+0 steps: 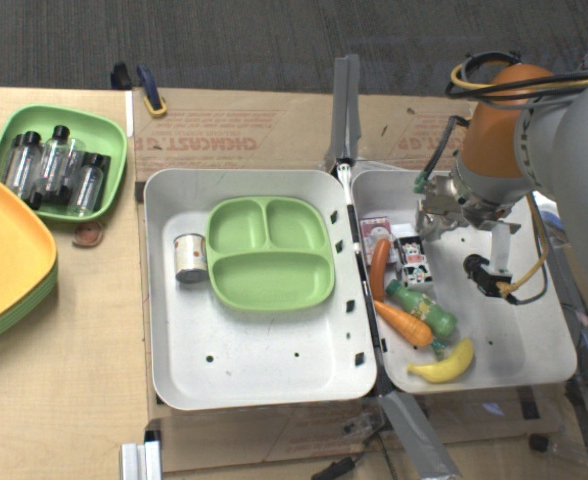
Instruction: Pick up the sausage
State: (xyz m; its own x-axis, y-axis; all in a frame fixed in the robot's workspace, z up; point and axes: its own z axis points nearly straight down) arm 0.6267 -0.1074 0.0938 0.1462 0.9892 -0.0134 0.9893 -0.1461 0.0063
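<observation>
- The grey arm with its orange band reaches in from the right; its two-finger gripper (436,220) hangs over the back part of the right shallow white bin (534,353), and I cannot tell how its jaws stand (dark wrist parts and cables blur them).
- The reddish-orange sausage (379,267) lies lengthwise beside the right bin's left wall, near the divider between the bins, to the left of and below the gripper and apart from it.
- Just right of the sausage stands a small black-and-white carton (411,260); below it lie a green plastic bottle (424,307), an orange carrot (405,324) and a yellow banana (442,363), crowding that left side.
- The right half of this bin's floor is bare white, giving open room there.
- In the left white bin (174,358), a light green divided plate (270,253) sits centrally, a small grey can (189,258) touching its left edge; the front floor is open.
</observation>
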